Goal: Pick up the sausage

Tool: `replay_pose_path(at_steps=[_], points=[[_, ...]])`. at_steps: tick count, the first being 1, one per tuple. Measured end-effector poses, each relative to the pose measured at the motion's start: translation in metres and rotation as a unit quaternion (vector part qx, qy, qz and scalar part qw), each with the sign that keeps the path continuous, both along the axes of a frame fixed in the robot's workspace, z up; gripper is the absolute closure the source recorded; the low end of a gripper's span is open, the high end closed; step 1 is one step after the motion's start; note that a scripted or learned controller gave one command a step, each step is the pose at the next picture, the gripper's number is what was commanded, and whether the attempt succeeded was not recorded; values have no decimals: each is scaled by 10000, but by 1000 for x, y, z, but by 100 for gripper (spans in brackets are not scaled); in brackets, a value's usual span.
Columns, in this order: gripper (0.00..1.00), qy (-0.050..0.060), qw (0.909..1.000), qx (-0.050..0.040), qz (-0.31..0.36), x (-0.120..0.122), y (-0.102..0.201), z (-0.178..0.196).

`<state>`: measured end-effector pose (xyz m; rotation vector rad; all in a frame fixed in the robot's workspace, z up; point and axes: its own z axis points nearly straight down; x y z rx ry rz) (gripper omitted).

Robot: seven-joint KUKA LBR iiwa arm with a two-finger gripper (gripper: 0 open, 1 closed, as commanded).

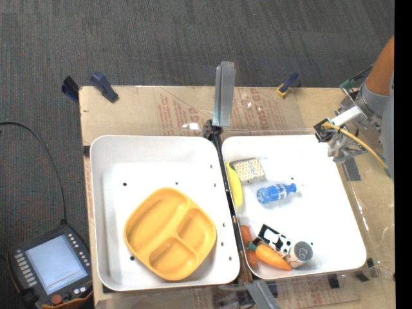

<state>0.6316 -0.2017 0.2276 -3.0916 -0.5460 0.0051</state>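
The sausage appears to be the small reddish-brown piece at the left wall of the right bin, near its front. It is wedged beside a black-and-white box and an orange carrot. My gripper hovers over the far right corner of that bin, well away from the sausage, with a yellow cable running off it. Nothing is seen in the gripper.
The right bin also holds a blue bottle, a yellow banana-like piece, a checkered sponge and a small can. A yellow divided plate lies in the left bin. A grey post stands behind the bins.
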Motion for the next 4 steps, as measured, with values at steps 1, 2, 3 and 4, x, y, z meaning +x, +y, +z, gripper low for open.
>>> replay_pose_path(at_steps=[1, 2, 3, 4], points=[[100, 13, 9975, 5, -709, -5, -8, -26], [100, 13, 9975, 8, -702, 7, -7, -54], [100, 1, 9975, 2, -713, -5, 28, -4], [100, 4, 9975, 0, -707, 7, 32, -14]])
